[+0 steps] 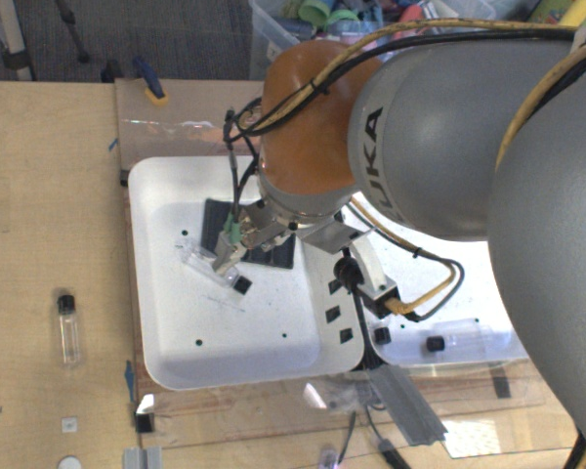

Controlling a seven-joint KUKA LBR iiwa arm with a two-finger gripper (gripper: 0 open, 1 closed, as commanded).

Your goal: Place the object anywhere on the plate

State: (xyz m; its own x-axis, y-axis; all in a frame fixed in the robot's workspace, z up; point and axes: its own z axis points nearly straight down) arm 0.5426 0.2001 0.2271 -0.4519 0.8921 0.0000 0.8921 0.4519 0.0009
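smooth white bin (pixel 176 350) holds flat dark square plate (pixel 218 225).

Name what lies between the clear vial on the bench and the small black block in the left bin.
Camera view: bare bench, then the left bin's rim and white floor, between vial and block.
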